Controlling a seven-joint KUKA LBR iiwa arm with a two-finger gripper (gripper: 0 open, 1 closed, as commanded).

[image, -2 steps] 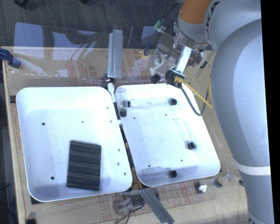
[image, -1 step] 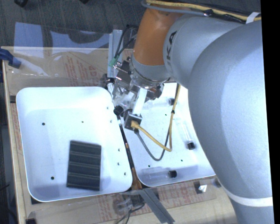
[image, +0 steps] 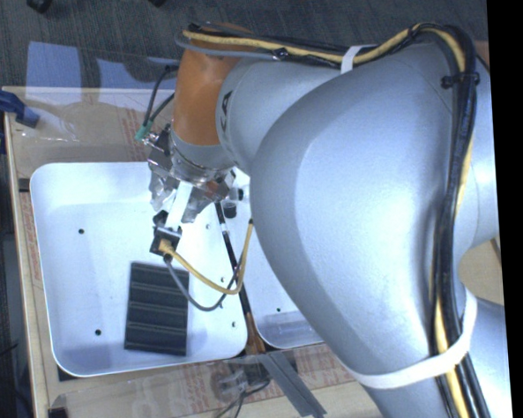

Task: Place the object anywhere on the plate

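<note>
The gripper (image: 174,190), apart or together I cannot tell, hangs by the left bin's (image: 61,260) right edge and should centre squarely over the dark ribbed slab (image: 157,309) near its front edge.

Left bin (image: 57,260) floor bare on its left side, dark ribbed slab (image: 157,309) near front wall, arm (image: 358,198) covering right bin (image: 287,332)

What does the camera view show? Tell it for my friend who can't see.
A big grey robot arm reaches in from the right, its gripper over the left white bin. A black ribbed slab lies flat in that bin, apart from the gripper.
</note>
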